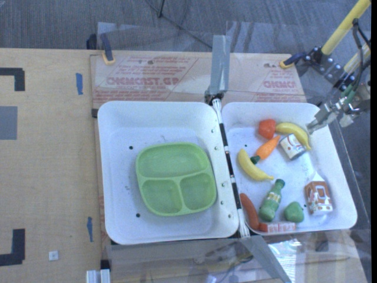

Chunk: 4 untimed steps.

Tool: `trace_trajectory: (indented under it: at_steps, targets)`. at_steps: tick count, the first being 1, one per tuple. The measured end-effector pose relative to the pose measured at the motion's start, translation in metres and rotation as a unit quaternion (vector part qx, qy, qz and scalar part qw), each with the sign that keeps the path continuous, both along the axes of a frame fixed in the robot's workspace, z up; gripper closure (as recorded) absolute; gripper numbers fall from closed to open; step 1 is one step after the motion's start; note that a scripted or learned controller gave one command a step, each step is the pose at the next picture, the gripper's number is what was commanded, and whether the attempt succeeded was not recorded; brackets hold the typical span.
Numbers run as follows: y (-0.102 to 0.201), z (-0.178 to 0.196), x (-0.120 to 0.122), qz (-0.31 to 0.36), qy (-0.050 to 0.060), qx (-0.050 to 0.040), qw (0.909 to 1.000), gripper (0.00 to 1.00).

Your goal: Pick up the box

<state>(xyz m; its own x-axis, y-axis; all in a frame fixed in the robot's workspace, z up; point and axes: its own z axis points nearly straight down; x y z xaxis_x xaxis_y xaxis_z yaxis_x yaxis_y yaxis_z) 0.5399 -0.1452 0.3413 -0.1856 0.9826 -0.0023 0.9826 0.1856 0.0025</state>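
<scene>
An orange and white box [318, 197] lies in the right bin [344, 175], near its front right corner. A smaller white carton [291, 147] with an orange mark lies further back, just under a yellow banana [296, 132]. My gripper [316, 121] hangs over the bin's back right part, tilted, its tip close to that banana's right end. It is well behind the orange box and holds nothing that I can see.
The right bin also holds a red tomato [266, 128], a carrot [266, 148], a second banana [251, 165], a green bottle [271, 200], a green pepper [293, 211] and a red sausage [250, 210]. A green divided plate [175, 178] lies in the left bin [118, 128].
</scene>
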Motion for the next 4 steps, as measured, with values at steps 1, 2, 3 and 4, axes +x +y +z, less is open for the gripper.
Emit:
trace_trajectory:
  at_steps: [1, 2, 3, 4]
  targets:
    - [0.037, -0.176, -0.036, 0.106, 0.001, 0.0010, 0.9944, 0.00]
    - [0.022, -0.249, -0.060, 0.194, 0.000, 0.0005, 0.9811, 0.00]
    - [0.078, -0.157, -0.060, 0.007, 0.001, 0.0007, 1.0000, 0.00]
    - [0.096, -0.099, -0.060, -0.122, 0.001, 0.0005, 0.9926, 0.00]
